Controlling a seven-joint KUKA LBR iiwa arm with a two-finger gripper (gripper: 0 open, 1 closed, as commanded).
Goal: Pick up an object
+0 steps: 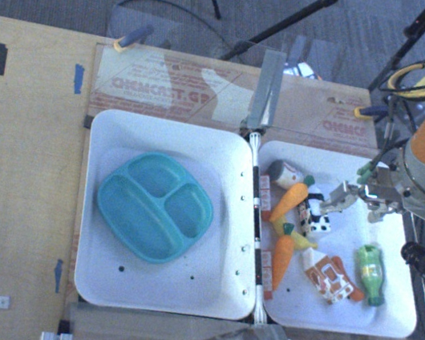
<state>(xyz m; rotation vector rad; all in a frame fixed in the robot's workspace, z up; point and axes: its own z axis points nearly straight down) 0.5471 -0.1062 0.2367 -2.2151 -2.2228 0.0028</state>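
My gripper (pixel 348 195) hangs over the upper middle of the right bin (pixel 398 320), reaching in from the right below the orange wrist band. Just left of it and lower lie a black-and-white spotted toy (pixel 317 221) and an orange carrot (pixel 288 202). A second carrot (pixel 282 260) lies near the bin's left wall. Towards the front are an orange-and-white box (pixel 332 278) and a green bottle (pixel 370 273). A small grey can (pixel 285 171) rests at the bin's back left. Nothing is visibly held.
The left bin (pixel 90 266) holds a teal divided plate (pixel 155 205). A hinged divider (pixel 258 214) separates the two bins. Cables and the arm's body crowd the right edge. A cardboard sheet (pixel 170 88) lies behind the bins.
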